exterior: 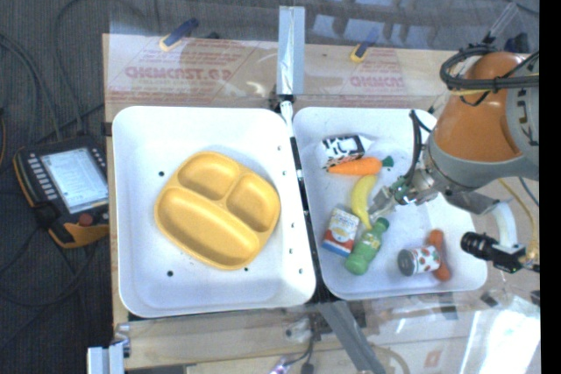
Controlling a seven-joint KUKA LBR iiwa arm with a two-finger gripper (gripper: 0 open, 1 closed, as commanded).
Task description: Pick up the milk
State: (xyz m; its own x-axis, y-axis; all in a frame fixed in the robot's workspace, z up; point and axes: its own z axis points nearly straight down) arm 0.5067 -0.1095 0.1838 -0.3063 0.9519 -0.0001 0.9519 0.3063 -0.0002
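The milk (344, 148) is a small white carton with black patches, lying on its side at the back of the right bin (456, 276). An orange carrot (355, 165) lies just in front of it, touching or nearly so. My gripper (392, 194) hangs low in the middle of the right bin, beside the yellow banana (364, 195), roughly a carton's length in front and to the right of the milk. Nothing is visibly held in it. The grey and orange arm (478, 131) covers the bin's right back corner.
A red, white and blue carton (341, 229), a green bottle (365, 247), a small can (418, 260) and an orange piece (437, 254) lie along the right bin's front. The left bin (140, 144) holds a yellow divided plate (219, 208).
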